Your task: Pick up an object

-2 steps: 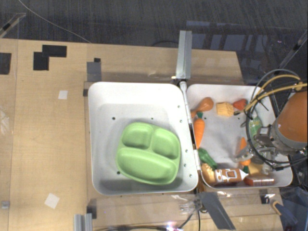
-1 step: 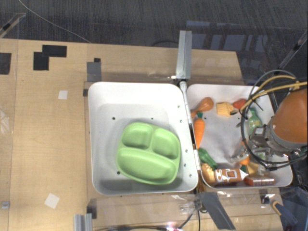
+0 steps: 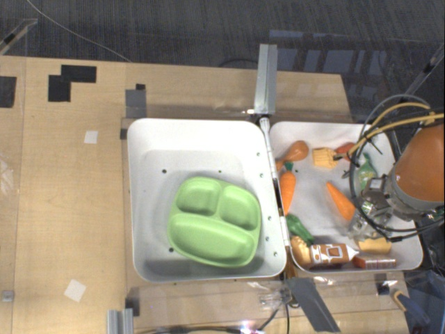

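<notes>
The right bin point(image 3: 313, 134) holds several toy foods. Among them are a carrot point(image 3: 287, 188) by the left wall, an orange wedge point(image 3: 341, 200), a tan pear-like piece point(image 3: 297, 150) and a yellow corn chunk point(image 3: 322, 158). A green piece point(image 3: 299, 226) and a brown bottle point(image 3: 327, 254) lie near the front. My gripper point(image 3: 365, 220) hangs low over the bin's right side, just right of the orange wedge and above a yellow block point(image 3: 375, 244). Cables and the wrist hide its tips.
The left bin point(image 3: 146, 186) holds a green divided plate point(image 3: 214, 221). A metal post point(image 3: 265, 82) stands behind the wall between the bins. The arm's orange band point(image 3: 423, 165) and looping cables point(image 3: 382, 127) overhang the right bin's right edge.
</notes>
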